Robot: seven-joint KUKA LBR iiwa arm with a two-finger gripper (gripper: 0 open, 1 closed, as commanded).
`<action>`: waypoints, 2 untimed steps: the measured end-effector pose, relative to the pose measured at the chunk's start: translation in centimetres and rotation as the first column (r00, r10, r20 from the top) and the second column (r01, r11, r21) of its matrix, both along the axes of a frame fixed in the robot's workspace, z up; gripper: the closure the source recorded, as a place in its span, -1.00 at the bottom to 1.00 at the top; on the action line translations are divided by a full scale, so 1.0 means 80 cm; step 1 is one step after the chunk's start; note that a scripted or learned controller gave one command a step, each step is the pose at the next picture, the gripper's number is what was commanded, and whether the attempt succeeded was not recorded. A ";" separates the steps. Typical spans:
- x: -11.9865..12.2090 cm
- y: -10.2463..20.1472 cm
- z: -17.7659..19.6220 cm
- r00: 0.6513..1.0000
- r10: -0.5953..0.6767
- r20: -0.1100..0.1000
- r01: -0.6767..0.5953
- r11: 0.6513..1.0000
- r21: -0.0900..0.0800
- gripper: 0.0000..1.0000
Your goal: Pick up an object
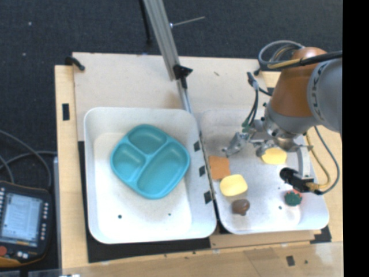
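A: Hovering low over the right bin point(323, 212), the gripper point(235, 145) sits at the bin's upper left part, just above the orange square block point(219, 167). Finger state: cannot tell, the metal tip is too small and blurred.

B: Candidates for the pick?

A: All in the right bin. Orange square block at its left edge; yellow rounded block point(233, 184) just below it; brown lump point(241, 206) lower again; a second yellow piece point(274, 156) partly under the wrist; a small green item point(293, 198) toward the lower right. Nothing seen between the fingers.

B: Left bin?

A: Left bin point(98, 224) carries a teal divided plate point(151, 160) at centre, well apart from the arm.

B: Judgement?

A: Likely an approach stage; the orange block lies nearest the tip. It sits close to the bin wall, which may crowd a finger.
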State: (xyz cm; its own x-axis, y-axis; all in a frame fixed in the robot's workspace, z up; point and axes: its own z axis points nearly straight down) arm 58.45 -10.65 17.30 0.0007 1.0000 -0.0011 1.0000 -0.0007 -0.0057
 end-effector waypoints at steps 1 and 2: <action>-0.006 -0.012 -0.074 1.000 -0.001 0.000 0.001 1.000 0.000 -1.00; -0.005 -0.014 -0.089 1.000 -0.001 0.007 0.001 1.000 -0.001 -1.00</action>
State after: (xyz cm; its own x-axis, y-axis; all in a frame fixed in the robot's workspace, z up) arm 58.05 -11.78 10.18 0.0020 1.0000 -0.0021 1.0000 -0.0020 0.0016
